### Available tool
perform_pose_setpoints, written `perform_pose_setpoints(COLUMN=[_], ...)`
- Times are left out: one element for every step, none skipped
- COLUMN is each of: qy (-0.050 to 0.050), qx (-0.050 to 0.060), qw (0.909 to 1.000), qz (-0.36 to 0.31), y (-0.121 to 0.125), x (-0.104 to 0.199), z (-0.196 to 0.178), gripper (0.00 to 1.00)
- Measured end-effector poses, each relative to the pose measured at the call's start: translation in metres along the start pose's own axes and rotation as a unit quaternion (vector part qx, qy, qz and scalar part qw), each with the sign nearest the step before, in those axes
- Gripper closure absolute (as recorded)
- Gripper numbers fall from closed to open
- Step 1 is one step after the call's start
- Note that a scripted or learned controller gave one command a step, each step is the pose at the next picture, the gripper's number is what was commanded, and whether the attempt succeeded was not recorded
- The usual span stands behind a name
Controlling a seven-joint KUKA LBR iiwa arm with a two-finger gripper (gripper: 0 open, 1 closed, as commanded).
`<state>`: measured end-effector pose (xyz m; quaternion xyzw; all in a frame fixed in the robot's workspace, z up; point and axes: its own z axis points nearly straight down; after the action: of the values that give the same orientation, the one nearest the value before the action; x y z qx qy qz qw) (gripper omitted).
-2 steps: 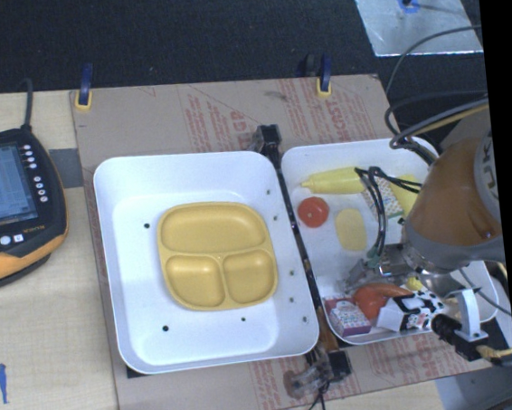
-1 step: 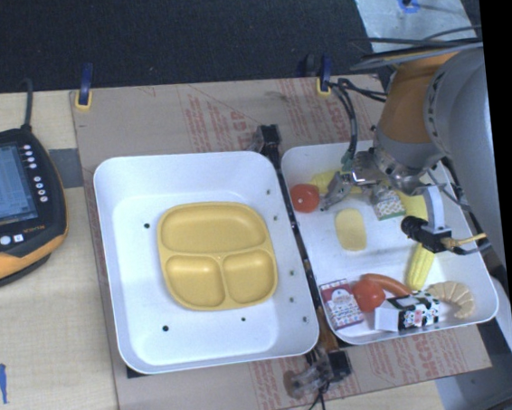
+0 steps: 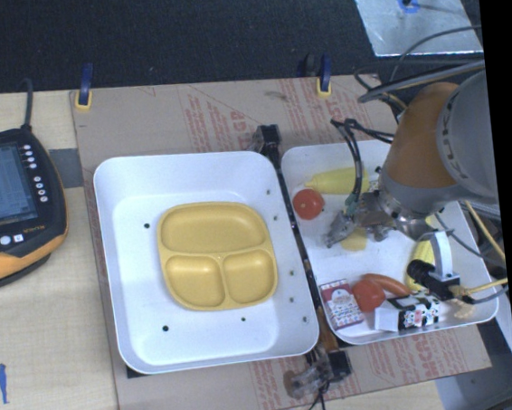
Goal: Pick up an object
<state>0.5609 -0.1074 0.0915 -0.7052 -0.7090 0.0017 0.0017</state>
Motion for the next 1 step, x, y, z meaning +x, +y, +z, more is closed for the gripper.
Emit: perform_pose_setpoints(qy=[0.000], qx=[0.001], qw=[1.0000], qz=[-0.001], y=[-0.0001], x=[-0.0007], z=[-0.0103], gripper=[1.00])
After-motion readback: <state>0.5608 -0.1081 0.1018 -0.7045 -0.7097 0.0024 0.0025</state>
